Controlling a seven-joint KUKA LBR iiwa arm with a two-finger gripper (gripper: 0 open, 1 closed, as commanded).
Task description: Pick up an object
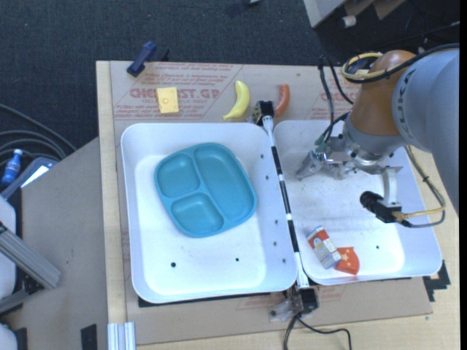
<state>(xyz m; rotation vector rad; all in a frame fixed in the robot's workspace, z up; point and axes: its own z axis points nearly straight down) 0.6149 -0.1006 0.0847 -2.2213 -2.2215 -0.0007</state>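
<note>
Gripper (330, 160): hangs over the upper part of the right bin, at the end of the grey arm; whether it is spread or pressed together cannot be told from this angle, and nothing can be seen pinched in it.
Arm (408, 86): grey with an orange band, reaching in from the right and covering the bin's upper right corner.
Right bin (416, 265): shallow and white, with the gripper above its far half.
Orange-and-white packet (332, 252): a small crumpled item lying flat on the right bin's floor near the front edge, well apart from the gripper.
Left bin (139, 217): white, touching the right bin along a shared middle rim.
Blue divided plate (204, 188): three compartments, lying flat in the middle of the left bin.
Banana (238, 100): yellow toy on the brown bench just behind the bins.
Orange piece (282, 99): small curved object beside the banana.
Yellow block (167, 100): on the bench, left of the banana.
</note>
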